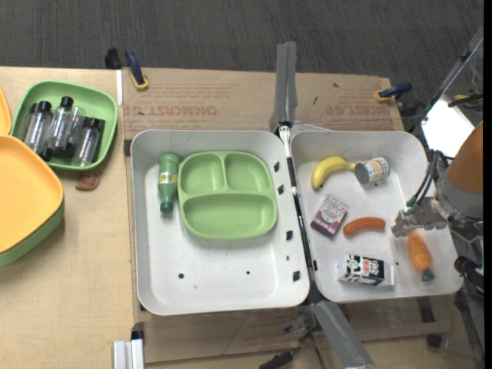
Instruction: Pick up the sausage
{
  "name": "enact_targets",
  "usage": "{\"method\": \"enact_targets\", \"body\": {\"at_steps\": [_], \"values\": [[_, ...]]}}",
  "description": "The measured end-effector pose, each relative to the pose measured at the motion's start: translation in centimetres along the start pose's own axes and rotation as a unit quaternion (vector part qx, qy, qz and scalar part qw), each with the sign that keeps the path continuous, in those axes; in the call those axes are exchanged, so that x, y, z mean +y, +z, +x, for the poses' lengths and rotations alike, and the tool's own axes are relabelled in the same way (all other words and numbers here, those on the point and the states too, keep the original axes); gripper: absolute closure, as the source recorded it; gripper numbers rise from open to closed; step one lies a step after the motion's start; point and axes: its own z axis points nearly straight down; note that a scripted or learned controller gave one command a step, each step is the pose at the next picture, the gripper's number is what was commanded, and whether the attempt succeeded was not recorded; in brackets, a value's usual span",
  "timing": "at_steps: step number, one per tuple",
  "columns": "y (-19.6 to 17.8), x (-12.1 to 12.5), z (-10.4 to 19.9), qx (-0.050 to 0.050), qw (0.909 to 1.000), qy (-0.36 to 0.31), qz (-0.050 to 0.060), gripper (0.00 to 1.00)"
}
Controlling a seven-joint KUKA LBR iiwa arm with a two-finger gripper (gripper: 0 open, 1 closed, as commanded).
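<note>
Hovering at the right side of the right bin, my gripper hangs low over the white floor with nothing between its tips, as far as I can make out; how wide it stands I cannot tell from this slant. The sausage lies just beside it, toward the bin's middle, at about the same height in the view. Its long axis runs nearly across the view, one end pointing at my tool, so I judge a short sideways shift and a grip across its narrow width is what the pick calls for. It looks smooth, rounded and reddish orange, likely to roll or slip.

An orange carrot sits close below the tool, tapered and similar in colour, a thing to avoid grabbing by mistake. Farther out lie a small purple carton, a flat milk carton, a curved yellow banana and a shiny can. The left bin bears a green divided plate and a green bottle.
</note>
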Motion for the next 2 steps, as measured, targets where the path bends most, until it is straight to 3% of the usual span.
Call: {"method": "enact_targets", "body": {"at_steps": [1,2], "values": [[0.9,-3.1,-0.3,0.002,0.9958,-0.091,0.001,1.0],[-3.9,4.2,1.9,0.0,0.9986,-0.052,0.0,1.0]]}}
